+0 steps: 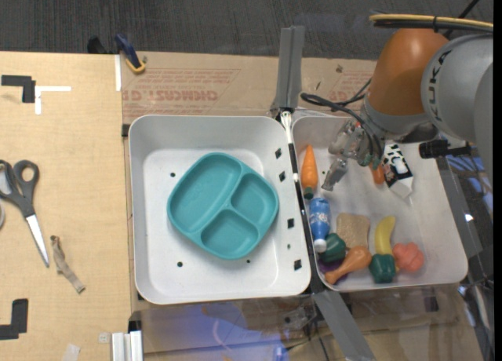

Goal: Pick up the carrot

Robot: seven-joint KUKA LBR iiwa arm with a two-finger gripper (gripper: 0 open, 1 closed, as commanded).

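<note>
The carrot (309, 165) is orange with a green end and lies along the left wall of the right bin (439, 273), pointing away from me. My gripper (349, 162) hangs over the back of that bin, just right of the carrot and apart from it. It looks open, and one grey fingertip (335, 174) reaches down-left toward the carrot. Nothing sits between the fingers.
In the right bin's front half lie a blue bottle (318, 220), a brown block (353, 230), a banana (383, 234), a green toy (383, 267) and a pink one (408, 256). A white-and-black item (397, 168) lies under the wrist. A teal divided plate (223, 205) sits in the left bin (149, 273).
</note>
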